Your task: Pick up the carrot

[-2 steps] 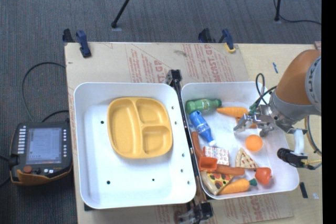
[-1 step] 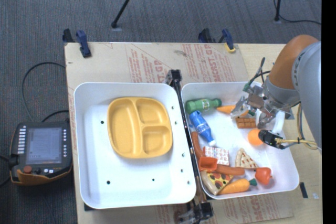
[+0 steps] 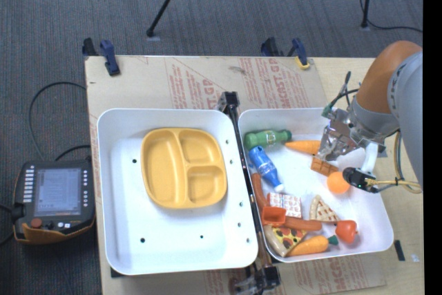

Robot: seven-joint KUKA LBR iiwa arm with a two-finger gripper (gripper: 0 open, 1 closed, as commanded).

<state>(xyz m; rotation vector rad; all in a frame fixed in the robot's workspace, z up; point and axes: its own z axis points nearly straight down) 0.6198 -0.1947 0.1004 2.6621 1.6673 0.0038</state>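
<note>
So the arm (image 3: 404, 90) comes in from the right and hangs over the right bin (image 3: 383, 214), with the jaws (image 3: 333, 146) low, right at the fat end of a carrot (image 3: 302, 146) near the bin's back wall. Can't tell how far open the jaws are or whether they've got anything, it's just a tangle of metal and wires from up here.

To do this well I'd say straddle the carrot across its thick end, not the taper, and keep clear of the small brown block (image 3: 321, 165) just in front.

Containers: 2 white bins on the surface. The left bin (image 3: 117, 217) holds a yellow divided tray (image 3: 184, 166). The right bin is packed: green bottle (image 3: 267, 138), blue bottle (image 3: 264, 166), an orange ball (image 3: 338, 182), pizza slices (image 3: 322, 209), a tomato (image 3: 346, 231), and a 2nd carrot (image 3: 311, 245) at the front wall.
</note>
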